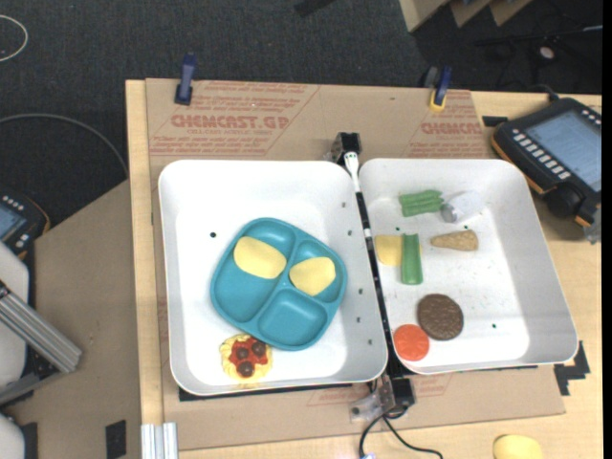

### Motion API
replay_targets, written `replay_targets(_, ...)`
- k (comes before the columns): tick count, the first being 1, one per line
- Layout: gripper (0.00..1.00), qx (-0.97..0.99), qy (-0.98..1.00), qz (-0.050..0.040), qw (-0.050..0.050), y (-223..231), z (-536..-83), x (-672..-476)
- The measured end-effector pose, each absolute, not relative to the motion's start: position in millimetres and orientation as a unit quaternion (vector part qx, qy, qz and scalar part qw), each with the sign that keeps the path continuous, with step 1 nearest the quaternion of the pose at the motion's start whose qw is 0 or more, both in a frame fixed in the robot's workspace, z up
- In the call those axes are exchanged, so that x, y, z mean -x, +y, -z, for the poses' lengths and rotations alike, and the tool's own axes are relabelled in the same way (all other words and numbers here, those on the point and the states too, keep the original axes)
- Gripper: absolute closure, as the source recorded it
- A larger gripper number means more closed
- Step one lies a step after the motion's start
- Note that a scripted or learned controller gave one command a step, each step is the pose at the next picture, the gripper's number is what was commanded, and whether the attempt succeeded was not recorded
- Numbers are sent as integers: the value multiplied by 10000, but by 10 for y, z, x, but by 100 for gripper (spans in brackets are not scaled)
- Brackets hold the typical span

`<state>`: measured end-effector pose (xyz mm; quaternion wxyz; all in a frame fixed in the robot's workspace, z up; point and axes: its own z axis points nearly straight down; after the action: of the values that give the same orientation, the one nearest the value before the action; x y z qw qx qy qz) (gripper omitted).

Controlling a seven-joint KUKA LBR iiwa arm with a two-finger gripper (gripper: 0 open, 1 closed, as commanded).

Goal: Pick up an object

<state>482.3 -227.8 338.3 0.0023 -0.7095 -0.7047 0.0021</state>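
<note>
Since any object counts, target: flat round orange plastic disc (412,342), right of the teal divided plastic plate (277,299), nearest the camera, in the right white bin (535,285).
Handling: probably light, stiff and smooth; lies low, so it may slip. Pinch across its edges, left to right.
Obstruction: brown round patty-like disc (441,316) touches its far-right edge; the bin's near rim is close.
Gripper: cannot tell whether wide, narrow or holding.
Near-left of plate: small yellow toy pizza with red dots (246,356), touching the plate rim.
On plate: two yellow oval pieces (260,256).
Right of plate: yellow block (388,250) beside green stick (410,258); tan wedge (454,242) stands apart.
Far-right of plate: green block (420,202), black handheld pendant (559,151) off the bins.
</note>
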Motion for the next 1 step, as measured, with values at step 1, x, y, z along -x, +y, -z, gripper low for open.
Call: replay_targets(1, 100, 7053, -7089, 28, -51, -1817, -4193, -4805)
